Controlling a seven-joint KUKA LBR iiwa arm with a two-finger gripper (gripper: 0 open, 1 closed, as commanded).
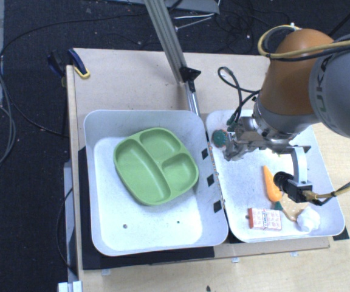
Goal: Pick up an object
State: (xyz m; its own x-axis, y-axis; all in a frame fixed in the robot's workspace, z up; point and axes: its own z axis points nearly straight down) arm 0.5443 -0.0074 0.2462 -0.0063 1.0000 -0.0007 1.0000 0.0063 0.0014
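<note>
Apparently the arm is in the approach step, its gripper low over the far left corner of the right bin, beside a small teal ball. Whether the fingers are spread or closed, I cannot tell. Next it must settle on one object, perhaps the ball or the carrot near the bin's middle.

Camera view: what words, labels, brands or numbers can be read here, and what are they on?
"KU": upright letters on the grey arm at the right edge, the rest cut off.
Small red-and-white box in the right bin: printing too small and blurred to read.
</note>
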